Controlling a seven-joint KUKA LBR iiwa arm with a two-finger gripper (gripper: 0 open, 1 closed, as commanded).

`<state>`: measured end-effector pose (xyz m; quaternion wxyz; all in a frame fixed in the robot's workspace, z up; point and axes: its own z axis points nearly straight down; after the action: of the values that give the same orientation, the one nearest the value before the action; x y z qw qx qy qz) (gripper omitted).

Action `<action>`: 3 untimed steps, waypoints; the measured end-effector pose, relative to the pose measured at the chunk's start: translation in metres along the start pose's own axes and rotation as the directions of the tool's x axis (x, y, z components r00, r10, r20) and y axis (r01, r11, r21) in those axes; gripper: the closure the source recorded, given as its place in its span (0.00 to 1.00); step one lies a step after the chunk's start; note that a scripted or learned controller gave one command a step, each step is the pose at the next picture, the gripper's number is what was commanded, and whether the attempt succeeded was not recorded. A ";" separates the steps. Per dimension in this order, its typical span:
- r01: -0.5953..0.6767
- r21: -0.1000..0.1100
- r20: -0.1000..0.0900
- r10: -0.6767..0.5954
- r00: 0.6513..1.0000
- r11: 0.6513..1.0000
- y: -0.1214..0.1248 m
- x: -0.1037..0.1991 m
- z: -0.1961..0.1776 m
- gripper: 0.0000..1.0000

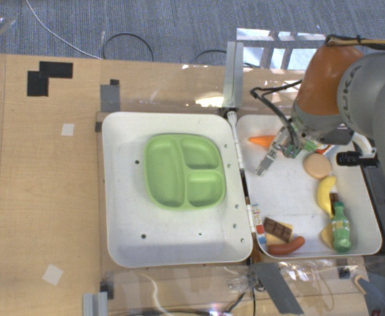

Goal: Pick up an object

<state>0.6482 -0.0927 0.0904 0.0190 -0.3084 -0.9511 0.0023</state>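
Jaws: the state cannot be determined from the camera view. The gripper [266, 163] points down-left over the right bin [278, 199], just below the orange carrot [260, 140]. The same bin contains a beige round piece [318, 167], 1 banana [325, 195], a green bottle [340, 228], a chocolate bar [277, 228] and a red sausage [287, 245]. The left bin [123, 196] holds a green divided plate [183, 171].

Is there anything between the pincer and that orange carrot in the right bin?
Nothing visible. The pincer hangs over bare bin floor in the right bin, and the carrot lies just beyond it toward the far wall, with no object between them.
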 end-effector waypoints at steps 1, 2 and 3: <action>-0.028 -0.019 0.046 0.028 0.999 0.999 -0.095 -0.054 -0.033 0.00; 0.115 -0.022 0.077 -0.113 0.991 0.993 -0.144 0.003 -0.008 0.00; 0.105 -0.019 0.078 -0.103 0.992 0.994 -0.127 0.006 -0.008 0.00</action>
<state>0.5689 -0.1918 0.1004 -0.0211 -0.2582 -0.9658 0.0021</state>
